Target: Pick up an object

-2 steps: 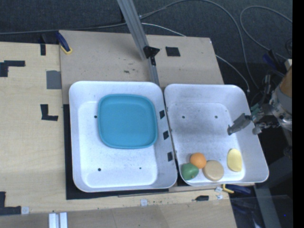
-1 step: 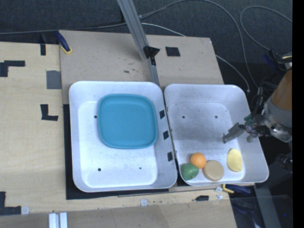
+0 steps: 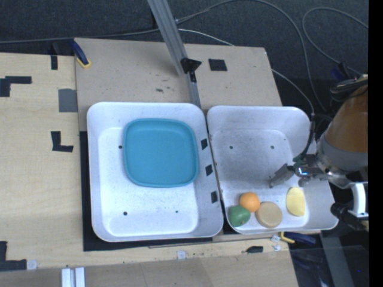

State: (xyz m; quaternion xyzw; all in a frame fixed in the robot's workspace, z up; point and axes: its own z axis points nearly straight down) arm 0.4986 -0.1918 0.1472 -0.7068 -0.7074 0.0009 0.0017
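In the right bin (image 3: 251, 124), several small objects lie along the front edge: an orange ball (image 3: 249, 202), a green object (image 3: 239, 215), a tan round object (image 3: 269, 214) and a yellow object (image 3: 295, 201). My gripper (image 3: 286, 181) hangs low over the right side of this bin, just above and left of the yellow object. It is open, with nothing between its fingers. One finger (image 3: 276, 177) points left over bare bin floor. The orange-banded arm (image 3: 350, 130) comes in from the right.
The left bin (image 3: 105, 184) holds a blue square plate (image 3: 160, 152). A grey metal bar (image 3: 173, 34) slants down from the top to the gap between the bins. Cables lie on the dark floor behind.
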